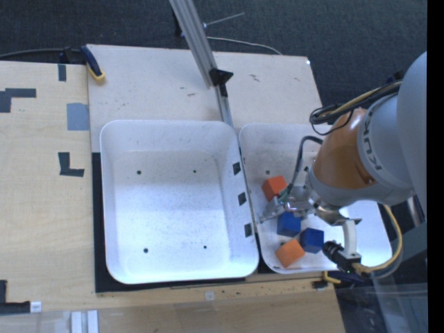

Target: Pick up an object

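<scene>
A: Looking down on the bench, and the arm (378, 151) comes in from the right edge, grey body high in the frame, orange band (340, 155) bending down and left over the right bin (260, 141).

B: Wrist is low in that bin, isn't it?

A: It is. The gripper (286, 203) sits right of centre, lower half of the frame, pointing down and left among the blocks. Whether the fingers are spread or closed, I cannot tell; they are small and blurred against the clutter, and I see nothing clearly between them.

B: Blocks, then. Where are they?

A: Four, all in the right bin's lower left part. An orange block (274, 186) just above and left of the gripper. A blue block (288, 224) directly below it, very near or touching. A second blue block (312, 239) to the lower right, and a second orange block (290, 253) lowest of all, near the bin's bottom rim.

B: And the left bin?

A: The left bin (111, 186) fills the middle of the frame, white floor speckled. A metal pole (198, 40) slants down from the top centre toward the seam between the bins.
</scene>
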Robot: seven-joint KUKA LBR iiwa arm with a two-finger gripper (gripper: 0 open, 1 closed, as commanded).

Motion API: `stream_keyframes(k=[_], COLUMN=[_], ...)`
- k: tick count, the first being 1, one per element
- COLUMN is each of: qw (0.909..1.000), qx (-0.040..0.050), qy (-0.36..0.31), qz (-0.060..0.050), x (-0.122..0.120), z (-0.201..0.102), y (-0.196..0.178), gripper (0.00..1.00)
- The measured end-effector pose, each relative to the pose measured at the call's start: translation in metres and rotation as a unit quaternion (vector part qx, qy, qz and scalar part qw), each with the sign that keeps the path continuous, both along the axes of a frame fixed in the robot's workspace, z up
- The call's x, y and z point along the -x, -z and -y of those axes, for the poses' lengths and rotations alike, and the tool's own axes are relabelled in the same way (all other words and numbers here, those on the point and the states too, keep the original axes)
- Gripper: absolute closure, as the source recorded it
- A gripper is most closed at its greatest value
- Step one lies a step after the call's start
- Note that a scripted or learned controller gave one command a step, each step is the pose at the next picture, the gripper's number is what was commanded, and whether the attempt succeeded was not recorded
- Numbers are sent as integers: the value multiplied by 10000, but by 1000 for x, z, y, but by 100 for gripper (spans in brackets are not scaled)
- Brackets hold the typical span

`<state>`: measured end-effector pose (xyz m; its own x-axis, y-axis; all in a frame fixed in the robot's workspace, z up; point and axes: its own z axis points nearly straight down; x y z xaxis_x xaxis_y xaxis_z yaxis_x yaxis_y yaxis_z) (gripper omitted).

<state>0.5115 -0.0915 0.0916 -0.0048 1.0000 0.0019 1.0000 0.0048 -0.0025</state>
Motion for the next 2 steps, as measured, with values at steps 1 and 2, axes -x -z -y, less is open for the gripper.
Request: stream_keyframes(k=[1,2], qw=[10000,10000], qx=[3,9], qy=[23,15], qz=[-15,5], x=[29,6], z=[0,-2], y=[0,0], gripper=[0,0])
